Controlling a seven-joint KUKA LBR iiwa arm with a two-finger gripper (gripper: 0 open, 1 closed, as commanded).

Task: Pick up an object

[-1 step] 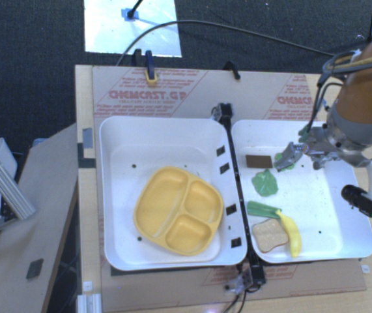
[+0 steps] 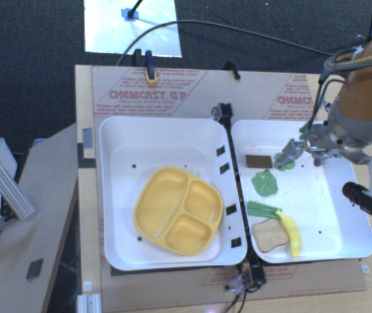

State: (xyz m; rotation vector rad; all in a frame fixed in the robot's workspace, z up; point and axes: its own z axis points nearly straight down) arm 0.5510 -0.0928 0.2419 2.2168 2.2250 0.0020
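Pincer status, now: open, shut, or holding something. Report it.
Pincer: cannot be told whether open or closed; it hangs over the right bin by a green piece; no grasp visible.

Views: 1, a fixed camera above the bench (image 2: 55,175).
Direction: looks down at a slant, the far bench edge toward the top of the frame.
Distance: far enough to take in both white bins, the left bin (image 2: 120,135) and the right bin (image 2: 342,220), plus dark floor beyond.
Arm entry: the grey and orange arm (image 2: 365,90) comes in from the right side.
Framing: the bins sit in the lower middle.
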